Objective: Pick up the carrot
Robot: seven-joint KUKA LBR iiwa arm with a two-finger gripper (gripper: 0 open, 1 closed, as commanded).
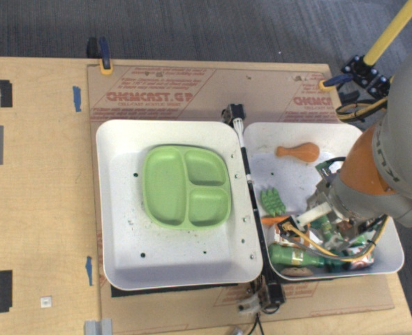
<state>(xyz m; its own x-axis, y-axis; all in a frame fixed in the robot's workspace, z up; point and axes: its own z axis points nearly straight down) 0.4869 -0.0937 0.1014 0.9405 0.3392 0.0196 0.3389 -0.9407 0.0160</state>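
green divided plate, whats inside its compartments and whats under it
The light green three-compartment plastic plate holds nothing in any compartment. It lies in the left shallow white bin; the bin floor beneath it is covered.

Glossy green plastic plate point(186, 187), smooth white bins point(119, 187)

- The arm point(401, 166) has a smooth, rounded grey casing — broad and bulky.
- An orange band point(363, 169) rings it above the wrist.
- Below the band sits a grey wrist section point(352, 202).
- A pale, blocky part and some thin cables cluster at the lower end, too cluttered to make out.
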